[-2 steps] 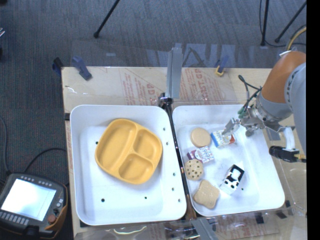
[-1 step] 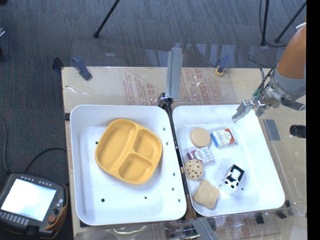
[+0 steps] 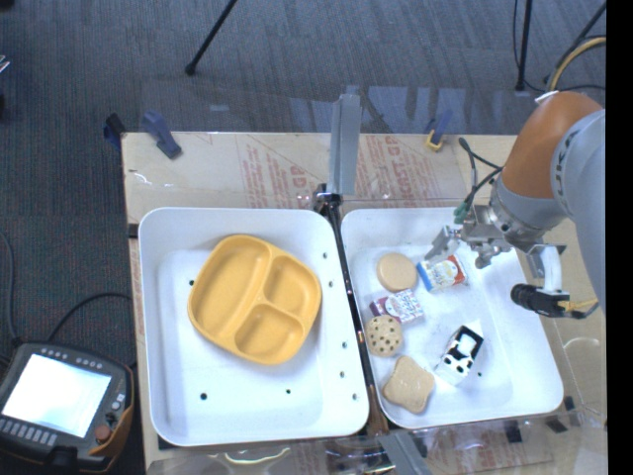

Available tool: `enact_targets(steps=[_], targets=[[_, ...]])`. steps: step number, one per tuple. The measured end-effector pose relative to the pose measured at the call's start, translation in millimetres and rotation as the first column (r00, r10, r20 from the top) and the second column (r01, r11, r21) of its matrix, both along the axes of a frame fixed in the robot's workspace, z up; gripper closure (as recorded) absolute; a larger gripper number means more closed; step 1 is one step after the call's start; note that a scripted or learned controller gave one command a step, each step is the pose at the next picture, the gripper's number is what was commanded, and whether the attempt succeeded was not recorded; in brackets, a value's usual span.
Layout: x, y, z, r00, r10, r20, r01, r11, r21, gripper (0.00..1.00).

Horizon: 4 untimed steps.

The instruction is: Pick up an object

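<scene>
My gripper (image 3: 465,249) hangs over the back of the right bin (image 3: 534,384), its fingers spread open with nothing between them. Just below and left of it lies a small white carton with red and blue print (image 3: 442,273). A round tan biscuit (image 3: 398,271) lies to the carton's left. Toward the front sit a pink-red packet (image 3: 399,307), a chocolate-chip cookie (image 3: 384,336), a slice of toast (image 3: 408,384) and a black-and-white cow-patterned carton (image 3: 461,354).
The left bin (image 3: 168,384) holds a yellow divided plate (image 3: 255,298). A grey post (image 3: 345,146) stands behind the wall between the bins. A teach pendant (image 3: 61,399) lies on the floor at the lower left. The arm's grey body (image 3: 559,166) covers the right bin's back right corner.
</scene>
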State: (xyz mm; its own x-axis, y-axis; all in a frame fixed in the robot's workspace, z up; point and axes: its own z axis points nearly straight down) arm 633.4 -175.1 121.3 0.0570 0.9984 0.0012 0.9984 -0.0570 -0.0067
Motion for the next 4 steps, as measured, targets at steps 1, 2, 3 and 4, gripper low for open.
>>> enact_targets(steps=[1, 2, 3, 4], targets=[[-29.7, 6.8, -35.7, 0.950, -0.312, -0.001, 0.312, 0.950, -0.002, 0.00], [-29.2, 7.8, -25.5, 0.952, -0.306, -0.003, 0.306, 0.952, -0.002, 1.00], [-29.3, 8.4, -26.1, 0.952, -0.305, -0.004, 0.305, 0.952, -0.002, 0.00], [-29.7, 8.3, -16.8, 0.954, -0.300, -0.008, 0.300, 0.954, -0.003, 1.00]])
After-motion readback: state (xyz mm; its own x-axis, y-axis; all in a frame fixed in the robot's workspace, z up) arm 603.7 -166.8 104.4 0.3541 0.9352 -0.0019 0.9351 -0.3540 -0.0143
